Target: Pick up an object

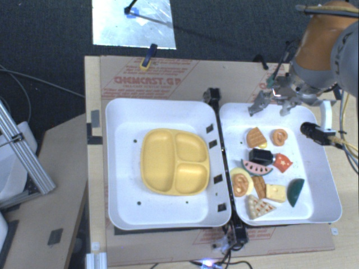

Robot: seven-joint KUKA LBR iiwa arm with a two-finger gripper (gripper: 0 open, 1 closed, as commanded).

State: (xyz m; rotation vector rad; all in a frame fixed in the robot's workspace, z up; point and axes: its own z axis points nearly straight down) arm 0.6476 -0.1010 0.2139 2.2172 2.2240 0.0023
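Observation:
Several toy foods lie in the right bin (320, 150): a bread piece (256, 137), an orange donut (279, 136), a black block (260, 156), a watermelon slice (256, 167), a red piece (282, 162), a pretzel (240, 183), a cheese wedge (275, 193), a waffle (259, 207) and a dark green piece (295, 190). My gripper (271, 105) hangs above the bin's far edge, open, with its two fingers spread and nothing between them. It stands well above and behind the bread piece.
The left bin (120, 150) holds a yellow divided plate (174, 161). A black clip divider (219, 144) runs between the bins. A black cylinder (314, 132) sticks out from the arm over the right bin's right side. A metal sheet (133, 14) lies beyond the bench.

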